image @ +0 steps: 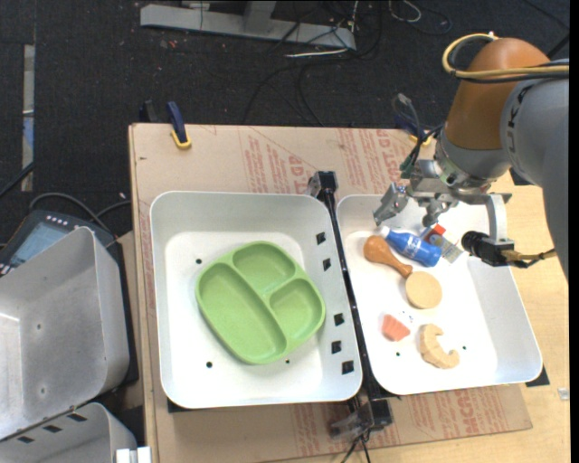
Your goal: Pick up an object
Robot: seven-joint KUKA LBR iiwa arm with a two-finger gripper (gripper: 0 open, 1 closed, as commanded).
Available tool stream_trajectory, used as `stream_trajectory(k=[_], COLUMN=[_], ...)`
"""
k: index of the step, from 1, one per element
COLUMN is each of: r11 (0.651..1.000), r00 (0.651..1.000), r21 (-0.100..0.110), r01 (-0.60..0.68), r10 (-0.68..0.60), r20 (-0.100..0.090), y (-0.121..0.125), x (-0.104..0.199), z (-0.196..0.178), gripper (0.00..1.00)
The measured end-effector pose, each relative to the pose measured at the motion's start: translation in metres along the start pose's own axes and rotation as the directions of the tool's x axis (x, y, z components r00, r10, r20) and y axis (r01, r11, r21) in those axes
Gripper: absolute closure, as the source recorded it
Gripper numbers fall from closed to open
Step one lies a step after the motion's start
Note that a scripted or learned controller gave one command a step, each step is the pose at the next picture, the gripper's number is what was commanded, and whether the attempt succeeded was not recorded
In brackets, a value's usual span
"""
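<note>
A grey KUKA arm with an orange band reaches in from the right over a cardboard-topped bench bearing two shallow white bins side by side. Its gripper hangs above the far end of the right bin, the two fingers spread apart with nothing between them, poised just over a blue bottle with a red cap that lies on its side.

Touching the bottle's near side is a wooden piece shaped like a pestle, its tan handle pointing toward a round wooden disc. Nearer the camera lie a small pink block and a curved pale wooden piece, just beside each other but apart.

The left bin holds a green divided plate with three compartments, set at a slant in the middle. A black strip with clips runs between the two bins.

A yellow-and-blue clamp grips the bench's far left edge. Beyond the bench the floor is dark carpet crossed by black cables, with a flat grey metal frame at the top. A grey plastic container stands at the left, off the bench.
</note>
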State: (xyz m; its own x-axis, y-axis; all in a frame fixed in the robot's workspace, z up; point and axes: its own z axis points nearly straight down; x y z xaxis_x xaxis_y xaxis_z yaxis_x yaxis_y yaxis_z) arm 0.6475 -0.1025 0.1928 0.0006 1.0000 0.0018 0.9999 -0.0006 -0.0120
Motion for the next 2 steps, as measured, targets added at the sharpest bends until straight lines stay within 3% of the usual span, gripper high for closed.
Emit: stream_trajectory(k=[1, 2], r11=[1.000, 1.000], r00=[1.000, 1.000], r21=[-0.011, -0.008], r01=[0.002, 0.000], r10=[-0.002, 0.000], r20=[0.002, 0.002], y=[0.002, 0.002], x=[0.000, -0.003], z=[-0.007, 0.037], gripper=[0.00, 0.00])
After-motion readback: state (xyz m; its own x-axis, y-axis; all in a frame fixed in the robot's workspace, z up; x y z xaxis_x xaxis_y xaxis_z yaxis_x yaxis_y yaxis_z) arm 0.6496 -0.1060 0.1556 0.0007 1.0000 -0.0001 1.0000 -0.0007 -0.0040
